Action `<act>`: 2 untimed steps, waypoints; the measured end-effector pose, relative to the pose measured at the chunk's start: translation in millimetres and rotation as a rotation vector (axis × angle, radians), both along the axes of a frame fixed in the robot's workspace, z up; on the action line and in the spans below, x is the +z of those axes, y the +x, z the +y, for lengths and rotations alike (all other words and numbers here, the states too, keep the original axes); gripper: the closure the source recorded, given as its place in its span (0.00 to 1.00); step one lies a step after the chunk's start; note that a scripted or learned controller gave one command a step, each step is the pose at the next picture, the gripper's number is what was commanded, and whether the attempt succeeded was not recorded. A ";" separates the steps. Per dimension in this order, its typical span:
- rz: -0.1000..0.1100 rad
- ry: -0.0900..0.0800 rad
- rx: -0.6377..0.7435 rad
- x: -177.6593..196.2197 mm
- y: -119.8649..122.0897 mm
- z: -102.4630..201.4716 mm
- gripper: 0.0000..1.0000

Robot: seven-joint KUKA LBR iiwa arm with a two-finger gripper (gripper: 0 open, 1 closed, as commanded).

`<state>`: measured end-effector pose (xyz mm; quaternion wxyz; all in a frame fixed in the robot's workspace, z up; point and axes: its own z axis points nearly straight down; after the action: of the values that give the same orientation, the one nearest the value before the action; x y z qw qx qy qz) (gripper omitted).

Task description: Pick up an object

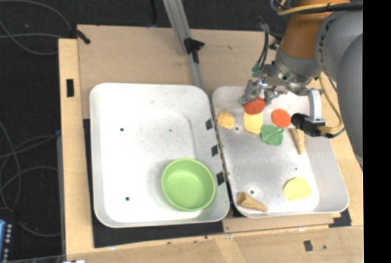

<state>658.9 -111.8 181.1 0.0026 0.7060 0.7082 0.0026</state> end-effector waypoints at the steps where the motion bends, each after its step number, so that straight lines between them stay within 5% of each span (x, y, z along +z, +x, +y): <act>1: 0.000 0.000 0.002 54.7 1.7 -0.8 1.00; 2: 0.006 -0.001 0.004 53.1 2.2 -1.7 1.00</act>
<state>661.0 -113.4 234.3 0.0009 0.7047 0.7095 0.0000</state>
